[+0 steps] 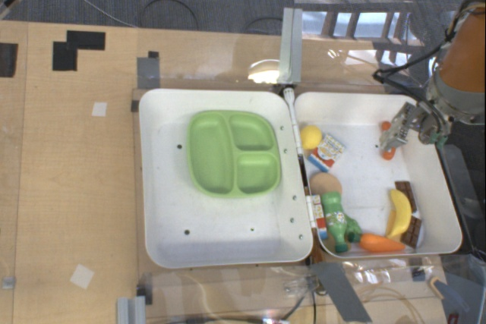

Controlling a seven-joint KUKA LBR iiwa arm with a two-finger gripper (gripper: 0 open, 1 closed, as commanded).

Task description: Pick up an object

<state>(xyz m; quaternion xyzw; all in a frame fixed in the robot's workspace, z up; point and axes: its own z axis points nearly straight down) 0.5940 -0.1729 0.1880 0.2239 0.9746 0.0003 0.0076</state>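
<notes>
Zero objects lifted yet. Pincer [396, 134] hangs over right bin [357, 106] near its far right corner; can't tell its state. Banana [399, 212], carrot [382, 243] lie near right corner. Descent, grasp, lift remain.

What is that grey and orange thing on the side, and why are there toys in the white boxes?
That is a robot arm, and the picture is taken from a camera above the bench, looking down. At the arm's end is its gripper, a two-finger hand for picking things up. It is over the right bin, which has toy food in it: a banana, a carrot, a yellow lemon, a green bottle and a few more pieces. The left bin has a green divided plate. I cannot tell whether the gripper is holding anything.
</notes>
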